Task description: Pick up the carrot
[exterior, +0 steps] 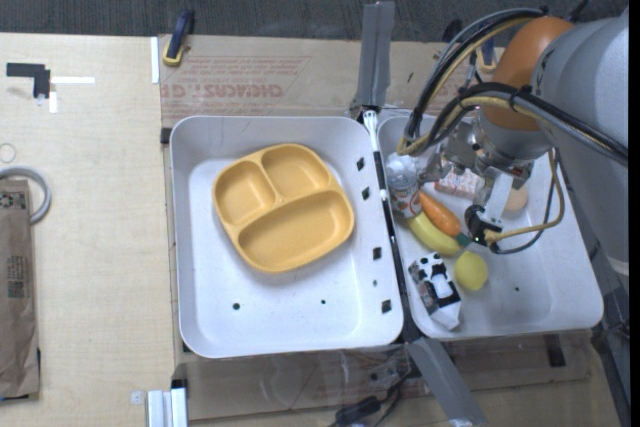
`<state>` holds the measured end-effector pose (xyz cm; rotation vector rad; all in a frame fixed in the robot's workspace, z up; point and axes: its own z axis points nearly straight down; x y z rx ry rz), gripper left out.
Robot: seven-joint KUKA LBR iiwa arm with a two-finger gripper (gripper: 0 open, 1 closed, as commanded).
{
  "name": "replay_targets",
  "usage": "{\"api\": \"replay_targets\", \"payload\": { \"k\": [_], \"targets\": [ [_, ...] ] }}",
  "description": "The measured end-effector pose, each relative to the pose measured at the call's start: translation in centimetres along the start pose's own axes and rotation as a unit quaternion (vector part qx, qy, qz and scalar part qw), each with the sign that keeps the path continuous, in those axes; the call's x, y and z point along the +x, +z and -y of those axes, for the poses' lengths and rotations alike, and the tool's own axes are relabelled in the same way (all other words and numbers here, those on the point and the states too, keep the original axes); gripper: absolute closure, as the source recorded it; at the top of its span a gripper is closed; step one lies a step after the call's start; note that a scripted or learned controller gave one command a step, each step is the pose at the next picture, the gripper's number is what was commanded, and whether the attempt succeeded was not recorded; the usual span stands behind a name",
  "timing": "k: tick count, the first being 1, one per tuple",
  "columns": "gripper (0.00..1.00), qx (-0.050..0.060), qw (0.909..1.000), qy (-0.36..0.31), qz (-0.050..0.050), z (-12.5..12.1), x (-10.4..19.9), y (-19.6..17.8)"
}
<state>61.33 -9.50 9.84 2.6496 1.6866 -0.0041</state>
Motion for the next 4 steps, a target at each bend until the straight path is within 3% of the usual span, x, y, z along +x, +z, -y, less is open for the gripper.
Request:
{"api": "replay_targets", "payload": {
  "k": [1, 2, 3, 4],
  "targets": [
    [0.0, 0.002, 0.9839, 0.179, 0.0, 5.6, -3.1, 0.8],
    [0.0, 0.002, 0.9635, 0.268, 0.001, 10.1, -9.9, -9.9],
    [0.0, 0.003, 0.9786, 0.206, 0.0, 10.6, -9.9, -0.1],
    [1.0, 0.004, 0.9783, 0.207, 0.001, 10.6, -10.0, -0.9]
  ]
}}
